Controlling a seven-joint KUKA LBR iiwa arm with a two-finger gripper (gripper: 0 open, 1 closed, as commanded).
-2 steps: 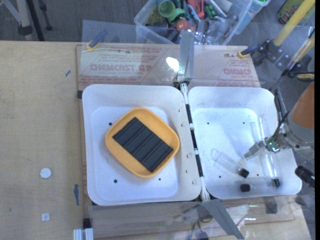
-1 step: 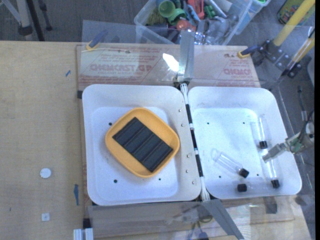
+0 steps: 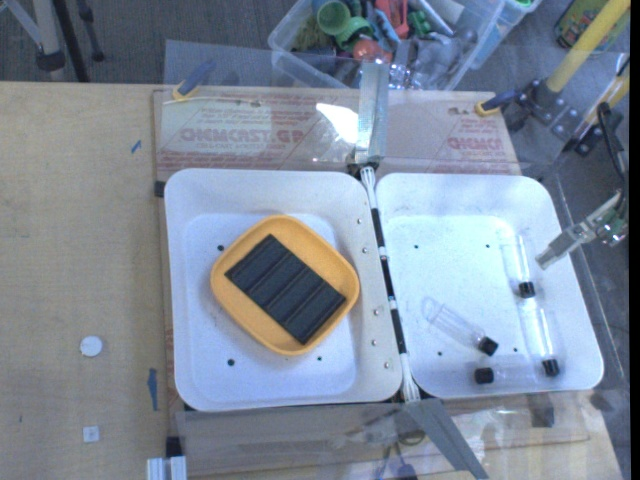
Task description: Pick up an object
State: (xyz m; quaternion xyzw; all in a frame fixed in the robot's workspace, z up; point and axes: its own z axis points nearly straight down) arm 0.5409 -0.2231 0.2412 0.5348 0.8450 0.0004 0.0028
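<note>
A: In the left bin (image 3: 190, 208), what lies there?

B: A yellow tray (image 3: 284, 284) with rounded corners, turned at a slant near the middle; on top of it sit dark ribbed slabs (image 3: 285, 287), side by side and touching.

A: And in the right bin (image 3: 450, 203)?

B: Clear plastic tubes with black caps; one tube (image 3: 521, 263) lies along the right wall, another (image 3: 542, 340) below it in line, a third (image 3: 458, 325) slants toward the front; a loose black cap (image 3: 483, 375) rests near the front rim, apart from the others.

A: Where is the gripper (image 3: 600, 230)?

B: At the far right edge of the view, outside the bin's right rim; a thin metal piece points toward the bin; whether it is spread or closed I cannot tell, and nothing shows in its grasp.
</note>
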